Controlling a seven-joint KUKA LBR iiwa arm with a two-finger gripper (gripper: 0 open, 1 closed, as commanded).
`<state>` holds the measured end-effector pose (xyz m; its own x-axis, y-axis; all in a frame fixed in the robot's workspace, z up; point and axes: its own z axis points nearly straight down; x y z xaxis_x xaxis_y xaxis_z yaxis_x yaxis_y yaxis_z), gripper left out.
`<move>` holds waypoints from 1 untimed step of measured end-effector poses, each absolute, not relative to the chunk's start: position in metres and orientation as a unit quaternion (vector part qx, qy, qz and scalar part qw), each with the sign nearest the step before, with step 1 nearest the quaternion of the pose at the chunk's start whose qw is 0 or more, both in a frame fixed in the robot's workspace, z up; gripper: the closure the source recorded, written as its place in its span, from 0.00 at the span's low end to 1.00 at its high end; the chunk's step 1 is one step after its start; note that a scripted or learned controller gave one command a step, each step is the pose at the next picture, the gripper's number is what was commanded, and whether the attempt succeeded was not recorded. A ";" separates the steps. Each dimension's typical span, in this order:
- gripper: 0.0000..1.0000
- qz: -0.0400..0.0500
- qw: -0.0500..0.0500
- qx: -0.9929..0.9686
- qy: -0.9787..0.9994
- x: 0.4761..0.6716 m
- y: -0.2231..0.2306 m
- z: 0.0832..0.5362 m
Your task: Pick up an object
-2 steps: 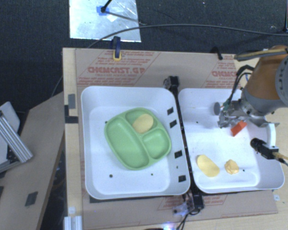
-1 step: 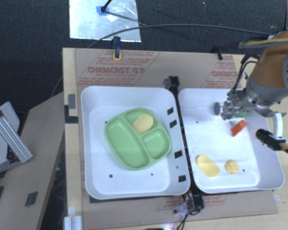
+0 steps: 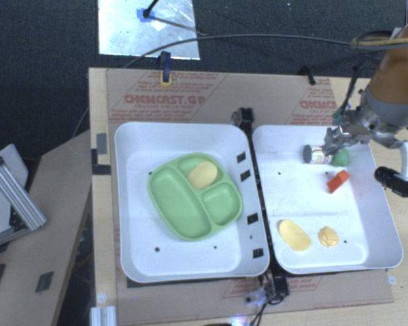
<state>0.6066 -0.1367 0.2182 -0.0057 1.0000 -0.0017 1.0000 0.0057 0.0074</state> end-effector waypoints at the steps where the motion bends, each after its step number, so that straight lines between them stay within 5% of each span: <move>1: 1.00 0.002 0.003 0.705 0.709 0.608 -0.137 0.262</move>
